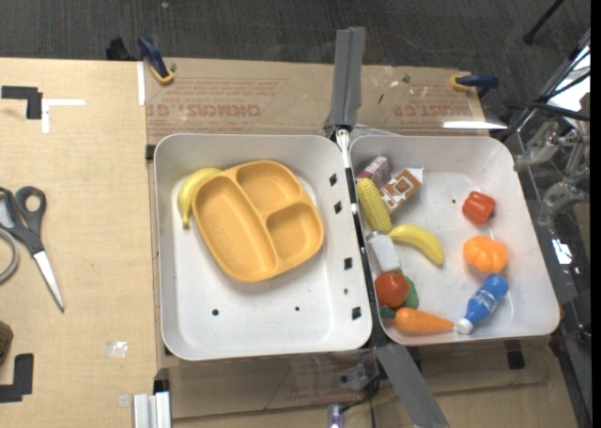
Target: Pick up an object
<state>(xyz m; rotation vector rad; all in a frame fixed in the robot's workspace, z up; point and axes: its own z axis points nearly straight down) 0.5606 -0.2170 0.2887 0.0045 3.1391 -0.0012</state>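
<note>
The right bin holds several toy foods. A corn cob lies along its left wall, with a small printed box and a wrapped packet beside it. A yellow banana lies near the middle. At the right are a red pepper and an orange fruit. A blue bottle, a carrot, a red tomato with green leaves and a white block sit along the front. In the left bin lies a yellow divided plate, with a second banana tucked at its left edge.
Scissors lie on the wooden bench at the left. Blue clamps pin the cardboard behind the bins. A grey bar runs between the bins. Metal framework stands by the right bin's right wall.
</note>
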